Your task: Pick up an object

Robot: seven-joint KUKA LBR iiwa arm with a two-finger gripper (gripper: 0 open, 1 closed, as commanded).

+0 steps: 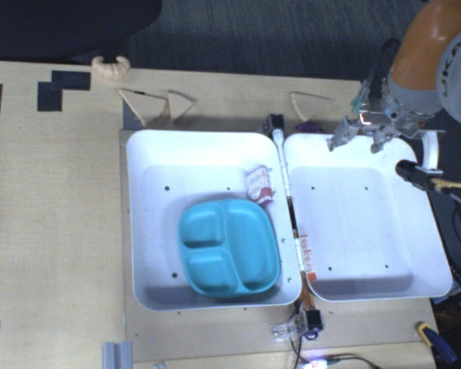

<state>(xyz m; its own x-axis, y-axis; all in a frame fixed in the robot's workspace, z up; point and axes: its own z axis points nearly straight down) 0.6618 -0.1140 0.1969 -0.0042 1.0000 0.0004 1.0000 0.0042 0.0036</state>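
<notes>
We see two white bins side by side on the bench (54, 229). The left bin (150, 206) holds two things: one teal divided plate (229, 246) and one small white-and-red packet (259, 184). In the right bin (353, 283) we spot no loose items.

The plate has three compartments: two smaller ones on the camera-left side, one larger on the right. It lies flat on the bin floor, toward the near right corner, close to the wall shared with the other bin. It's roughly square with rounded corners, so no strong long axis; it sits slightly rotated against the bin walls.

The packet lies just beyond the plate's far right corner, touching or nearly touching its rim; we can't tell which. Its long axis runs roughly far-to-near, a little tilted.

The gripper (361, 138) hangs over the far edge of the right bin, well apart from plate and packet. Its two fingers are spread wide with nothing between them. The arm's orange band (422, 41) sits above it at the upper right.
</notes>
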